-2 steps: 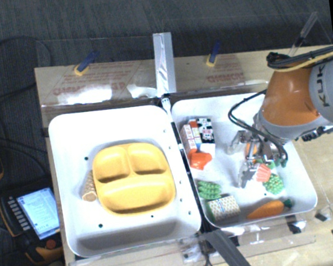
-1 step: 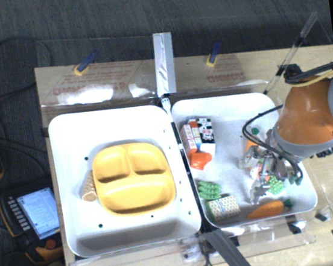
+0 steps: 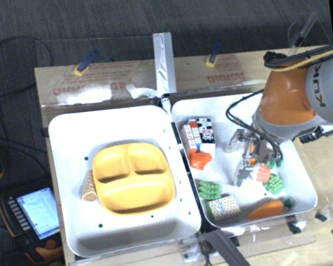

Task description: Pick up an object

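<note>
Closest to us in the right bin (image 3: 305, 193) we see a toy carrot (image 3: 266, 209) and a checked block (image 3: 223, 206). A little farther back, the gripper (image 3: 247, 162) hangs low with its fingers apart, holding nothing, just beside a pink and green toy (image 3: 270, 178). A yellow tray (image 3: 133, 176) sits in the left bin (image 3: 68, 172).

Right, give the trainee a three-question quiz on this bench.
1. True or false: the yellow tray lies in the right bin.
2. Which lies nearest the right bin's front edge?
A. carrot
B. orange toy
C. boxes
3. Fill in: the gripper hangs over the ___ bin.

Key:
1. False; it lies in the left bin.
2. A
3. right
</note>
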### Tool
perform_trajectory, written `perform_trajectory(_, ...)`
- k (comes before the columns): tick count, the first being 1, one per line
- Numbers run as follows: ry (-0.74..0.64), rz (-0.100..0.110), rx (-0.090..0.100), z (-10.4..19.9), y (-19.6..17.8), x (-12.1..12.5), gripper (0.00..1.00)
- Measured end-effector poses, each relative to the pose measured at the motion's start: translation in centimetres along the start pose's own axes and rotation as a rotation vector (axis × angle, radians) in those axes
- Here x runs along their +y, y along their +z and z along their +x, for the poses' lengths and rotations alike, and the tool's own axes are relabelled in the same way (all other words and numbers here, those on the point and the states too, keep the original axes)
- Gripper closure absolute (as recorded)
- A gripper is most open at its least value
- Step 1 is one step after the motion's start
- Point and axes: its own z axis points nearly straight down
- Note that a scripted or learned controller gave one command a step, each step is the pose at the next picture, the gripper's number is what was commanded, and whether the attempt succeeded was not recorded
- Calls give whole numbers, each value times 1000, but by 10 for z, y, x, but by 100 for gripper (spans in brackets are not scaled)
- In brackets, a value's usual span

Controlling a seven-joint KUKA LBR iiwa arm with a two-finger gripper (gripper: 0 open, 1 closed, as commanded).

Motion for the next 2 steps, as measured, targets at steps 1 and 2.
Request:
perform_trajectory(1, -212, -1, 0, -64, 2, -28, 0)
perform_trajectory(2, -214, 1, 4, -5, 0, -74, 0)
